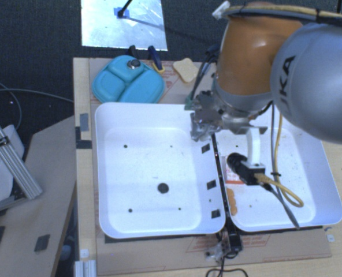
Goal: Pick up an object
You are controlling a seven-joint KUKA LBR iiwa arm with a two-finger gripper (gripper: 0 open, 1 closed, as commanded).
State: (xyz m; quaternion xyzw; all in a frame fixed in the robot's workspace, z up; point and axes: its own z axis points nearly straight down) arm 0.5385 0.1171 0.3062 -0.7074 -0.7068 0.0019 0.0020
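Dark carpet (32, 33) lies all around a pale desk (84, 172) that carries two white bins side by side.

The left bin (110, 154) has one small dark round thing (163, 187) on its floor, a little toward 5 o'clock from the middle. It lies flat, with nothing touching it.

The right bin (327, 195) has a short orange-brown stick (231, 201) at about 8 o'clock, just beside the wall that the two bins share. I cannot tell what the stick is.

The tool (201, 127) is at 1 o'clock from the round thing and well apart from it. It hangs over the top end of the shared wall. It holds nothing that I can see, and I cannot tell if it is wide or narrow. Above it is the big grey arm (315, 74) with its orange band (252, 45).

At 12 o'clock from the left bin, right by its rim, sits a blue tray (129, 81) with dips in it. A small tan piece (185, 69) lies at 3 o'clock from the tray. Further out at 12 o'clock, a shiny square sheet (123, 15) lies on the carpet. At 9 o'clock from the desk are silver bars (9, 154).
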